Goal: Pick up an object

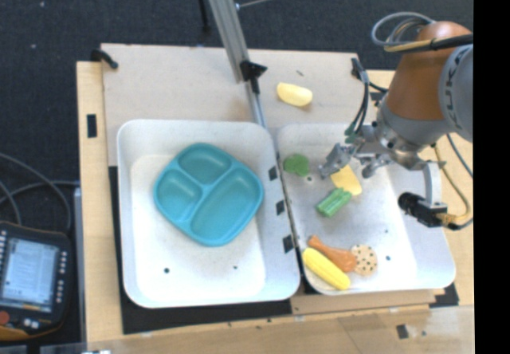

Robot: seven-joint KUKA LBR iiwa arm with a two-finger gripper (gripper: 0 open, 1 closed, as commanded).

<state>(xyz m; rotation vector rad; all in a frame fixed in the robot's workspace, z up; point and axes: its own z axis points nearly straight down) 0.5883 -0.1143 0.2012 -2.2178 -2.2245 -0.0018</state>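
My gripper hangs over the upper part of the right bin, its fingers spread open. Just below the fingertips lies a yellow wedge; I see nothing gripped between the fingers. A green block rests right beneath the wedge. To the left, by the bin's wall, sits a round green piece. At the bin's front edge lie an orange carrot, a yellow corn cob and a speckled cookie.
The left bin holds a blue divided plate. A yellow lemon-like piece lies on the bench behind the bins. A slanted metal pole rises from between the bins. The arm's orange band stands above the right bin.
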